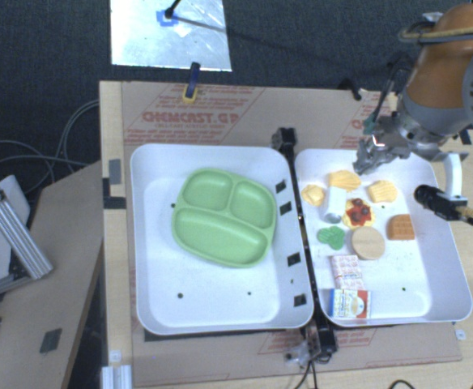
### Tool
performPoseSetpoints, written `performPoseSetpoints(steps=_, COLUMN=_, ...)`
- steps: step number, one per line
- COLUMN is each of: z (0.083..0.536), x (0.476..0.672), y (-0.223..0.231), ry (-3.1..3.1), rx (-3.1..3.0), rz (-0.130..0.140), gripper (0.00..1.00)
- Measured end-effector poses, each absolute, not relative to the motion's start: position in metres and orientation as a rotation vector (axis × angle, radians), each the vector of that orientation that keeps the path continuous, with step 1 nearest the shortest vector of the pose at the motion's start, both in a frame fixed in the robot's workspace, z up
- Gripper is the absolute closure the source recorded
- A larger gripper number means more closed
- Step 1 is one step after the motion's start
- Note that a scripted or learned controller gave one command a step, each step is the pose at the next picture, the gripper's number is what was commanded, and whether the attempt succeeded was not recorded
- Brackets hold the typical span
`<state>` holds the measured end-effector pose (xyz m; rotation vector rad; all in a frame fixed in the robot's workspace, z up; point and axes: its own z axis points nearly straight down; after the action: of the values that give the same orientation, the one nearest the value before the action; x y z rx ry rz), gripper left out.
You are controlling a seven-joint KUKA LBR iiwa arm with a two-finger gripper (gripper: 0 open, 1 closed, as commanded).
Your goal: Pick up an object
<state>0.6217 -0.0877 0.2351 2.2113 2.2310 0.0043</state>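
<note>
Landmark: the right bin [443, 286], one of two white bins set side by side on the desk [66, 217].
Task things: small toy food pieces are gathered in the right bin's far half; a yellow piece [343, 180] lies nearest the pincer.
Pincer [364, 162]: hung low over the right bin's far edge, just beside the yellow piece, probably placed for a descent; whether it is released or clenched cannot be told.
Left bin [159, 298]: a green divided plate [223, 217] is kept there, apart from the food.
</note>
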Motion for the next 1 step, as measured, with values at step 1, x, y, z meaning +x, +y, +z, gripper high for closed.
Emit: performPoseSetpoints(steps=1, z=0.2379, x=0.6081, y=-0.0328, ry=2.232, rx=2.212, rz=0.002, gripper=1.0)
